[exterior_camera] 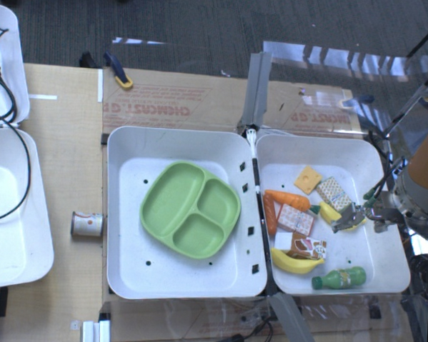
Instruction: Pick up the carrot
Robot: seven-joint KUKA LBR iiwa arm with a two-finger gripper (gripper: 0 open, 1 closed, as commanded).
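The carrot [287, 199] lies in the right bin [380, 279], close to its left wall, with its long axis running roughly left to right across the view and tilted slightly down toward the right; which end is the tip is hard to tell. A second orange piece [270, 218] runs down from its left end along the wall. Just below the carrot sits a pink-and-white packet [296, 221], then a small brown carton [309, 247], a banana [295, 262] and a green bottle [339, 278] lying on its side. Up and to the right are a cheese wedge [308, 180], a patterned packet [334, 192] and a second, smaller banana [329, 212]. The gripper [352, 219] hangs over the right part of this bin, beside the small banana and well apart from the carrot; whether it is spread or closed I cannot tell. The left bin [119, 197] holds a green divided plate [190, 210].
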